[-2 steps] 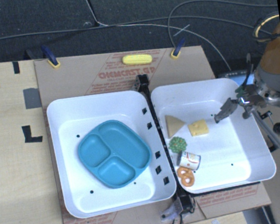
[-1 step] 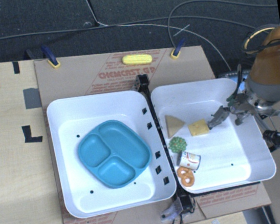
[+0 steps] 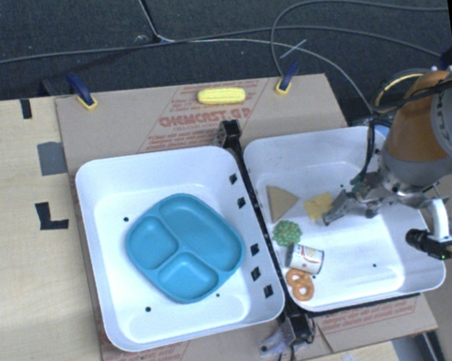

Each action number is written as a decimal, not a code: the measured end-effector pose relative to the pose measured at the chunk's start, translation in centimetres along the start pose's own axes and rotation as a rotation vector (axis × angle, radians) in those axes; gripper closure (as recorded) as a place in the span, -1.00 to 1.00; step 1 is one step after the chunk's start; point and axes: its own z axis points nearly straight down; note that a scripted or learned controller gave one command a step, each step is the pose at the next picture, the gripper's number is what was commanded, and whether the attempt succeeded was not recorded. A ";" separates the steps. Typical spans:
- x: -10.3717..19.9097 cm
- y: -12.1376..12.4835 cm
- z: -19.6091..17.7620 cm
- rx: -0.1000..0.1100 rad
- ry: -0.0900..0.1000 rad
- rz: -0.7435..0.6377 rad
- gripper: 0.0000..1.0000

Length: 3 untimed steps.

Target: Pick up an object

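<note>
The bench [image 3: 18,246] is pale wood, with a sheet of brown cardboard [image 3: 192,118] clamped across its middle. On the cardboard sit two shallow white bins side by side. The left bin [image 3: 97,185] holds a blue divided plate [image 3: 184,246], lying flat and slightly turned. The right bin [image 3: 389,273] has the small things gathered toward its left half. The grey arm [image 3: 425,139] with its orange band leans in over the right rim of that bin, and its tool [image 3: 335,212] is low inside the bin, pointing left; I cannot tell how it is set or whether it has hold of anything. Its tip is just beside a yellow cheese-like piece [image 3: 319,205]. Left of that lies a tan wedge [image 3: 281,201]. Below it is a green broccoli piece [image 3: 287,231], then a small can [image 3: 308,257] on its side, then a brown pretzel [image 3: 301,287] nearest the front wall. A yellow banana-like toy [image 3: 221,95] rests on the cardboard behind the bins.
</note>
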 end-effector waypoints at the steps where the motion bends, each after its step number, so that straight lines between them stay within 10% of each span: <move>1: 0.0 0.1 -1.4 -0.005 -0.001 0.000 1.00; 3: -0.4 -0.1 -13.7 -0.012 -0.003 0.000 1.00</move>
